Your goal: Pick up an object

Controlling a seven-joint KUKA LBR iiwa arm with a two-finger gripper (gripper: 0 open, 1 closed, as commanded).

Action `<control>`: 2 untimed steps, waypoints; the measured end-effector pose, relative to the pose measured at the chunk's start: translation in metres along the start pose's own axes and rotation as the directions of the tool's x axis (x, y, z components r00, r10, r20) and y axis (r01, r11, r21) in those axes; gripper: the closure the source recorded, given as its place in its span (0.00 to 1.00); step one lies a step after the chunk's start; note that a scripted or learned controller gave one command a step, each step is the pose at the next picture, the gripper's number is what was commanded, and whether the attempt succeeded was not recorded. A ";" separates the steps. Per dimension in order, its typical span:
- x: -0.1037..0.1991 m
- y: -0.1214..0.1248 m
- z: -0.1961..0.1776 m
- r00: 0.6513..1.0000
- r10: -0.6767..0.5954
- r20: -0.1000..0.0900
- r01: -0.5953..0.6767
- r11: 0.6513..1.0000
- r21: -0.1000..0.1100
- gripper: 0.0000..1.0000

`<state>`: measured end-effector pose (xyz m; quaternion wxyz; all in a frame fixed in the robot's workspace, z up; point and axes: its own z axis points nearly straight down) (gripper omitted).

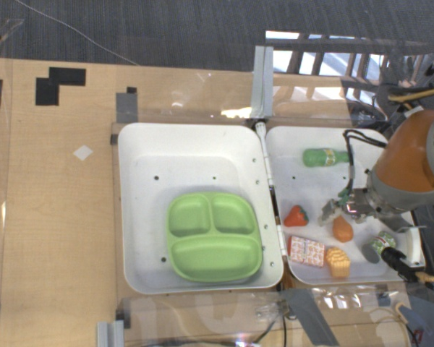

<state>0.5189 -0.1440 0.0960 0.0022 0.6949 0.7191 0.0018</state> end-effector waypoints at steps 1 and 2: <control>-0.003 -0.012 0.003 1.000 -0.026 0.003 0.026 0.999 -0.019 0.00; 0.000 -0.010 -0.009 1.000 -0.031 0.000 0.031 0.999 -0.022 1.00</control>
